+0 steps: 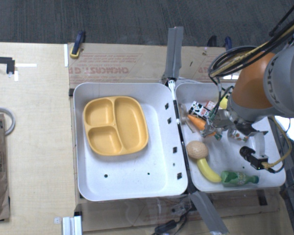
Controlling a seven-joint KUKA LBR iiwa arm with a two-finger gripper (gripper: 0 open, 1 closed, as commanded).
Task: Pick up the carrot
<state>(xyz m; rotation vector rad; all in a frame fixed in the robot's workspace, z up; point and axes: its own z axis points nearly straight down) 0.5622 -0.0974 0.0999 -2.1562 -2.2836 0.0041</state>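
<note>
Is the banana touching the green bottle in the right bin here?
Touching, as far as the camera view shows: the banana's lower tip meets the neck end of the green bottle, with no white bin floor visible between them.

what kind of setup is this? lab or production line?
Most likely a robot lab pick-and-place bench, not production: two shallow white plastic bins on a plywood bench, toy food such as the small orange carrot and a yellow banana, and a grey arm with exposed cables.
</note>
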